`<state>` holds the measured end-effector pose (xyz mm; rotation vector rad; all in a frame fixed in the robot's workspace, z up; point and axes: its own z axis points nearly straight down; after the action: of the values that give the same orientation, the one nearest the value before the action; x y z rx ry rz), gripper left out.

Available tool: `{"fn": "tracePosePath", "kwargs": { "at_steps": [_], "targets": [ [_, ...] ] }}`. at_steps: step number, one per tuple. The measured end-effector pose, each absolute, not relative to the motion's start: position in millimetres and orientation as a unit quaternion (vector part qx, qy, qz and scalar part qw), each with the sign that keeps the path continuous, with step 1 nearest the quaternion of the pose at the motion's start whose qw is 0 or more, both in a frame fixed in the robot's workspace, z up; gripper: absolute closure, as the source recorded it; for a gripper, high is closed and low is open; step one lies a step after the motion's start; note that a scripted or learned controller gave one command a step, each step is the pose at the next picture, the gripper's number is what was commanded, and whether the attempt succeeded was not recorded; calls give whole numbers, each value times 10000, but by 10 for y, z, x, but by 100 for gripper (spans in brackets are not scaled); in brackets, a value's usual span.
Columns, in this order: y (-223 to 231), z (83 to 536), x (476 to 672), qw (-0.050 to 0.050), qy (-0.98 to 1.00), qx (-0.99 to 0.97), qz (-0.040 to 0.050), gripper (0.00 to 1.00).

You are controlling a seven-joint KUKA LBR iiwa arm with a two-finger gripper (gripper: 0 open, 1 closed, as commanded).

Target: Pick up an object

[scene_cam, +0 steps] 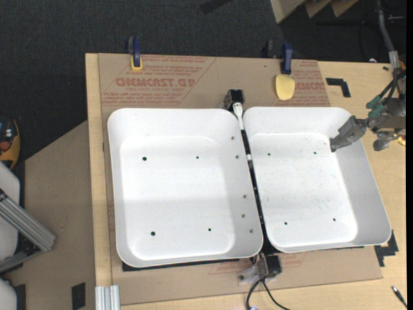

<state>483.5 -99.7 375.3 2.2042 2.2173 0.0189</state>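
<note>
Yellow object (pixel 284 86), a small rounded pale-yellow lump, lies on the brown cardboard sheet (pixel 193 76) beyond the far rim of the right bin (pixel 361 192), just beside the red print on the sheet. It sits outside both bins, directly below a blue clamp (pixel 286 54) that grips the sheet's far edge. A second blue clamp (pixel 134 46) with a yellow foot grips the same edge further left.

The gripper (pixel 339 141) comes in from the right and hangs over the far right corner of the right bin, slanted down toward the bin's floor. It is well apart from the yellow object, and nothing shows in its grasp (whether the claw is released or clenched cannot be told from this angle, as it reads as one grey wedge). Behind it the wrist (pixel 387 116) carries green and dark cables.

The left bin (pixel 119 173) and the right bin lie side by side, their rims touching along the middle. Both floors show a few small dark dots, and the right one has fine dark specks as well. A black clip (pixel 235 98) sits at the far end of the seam, and another black fitting (pixel 268 264) with a trailing cable sits at the near end. An aluminium bar (pixel 26 226) lies at the lower left, off the bench.
</note>
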Motion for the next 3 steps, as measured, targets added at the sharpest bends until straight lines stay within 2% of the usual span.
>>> {"fn": "tracePosePath", "kwargs": {
  "at_steps": [1,2,3],
  "targets": [
    [-1010,3769,4827,23,7077,7065,11,100],
    [-208,2510,4780,-58,7097,7044,-31,100],
    [432,4459,4886,62,7102,7040,89,100]
  ]
}}
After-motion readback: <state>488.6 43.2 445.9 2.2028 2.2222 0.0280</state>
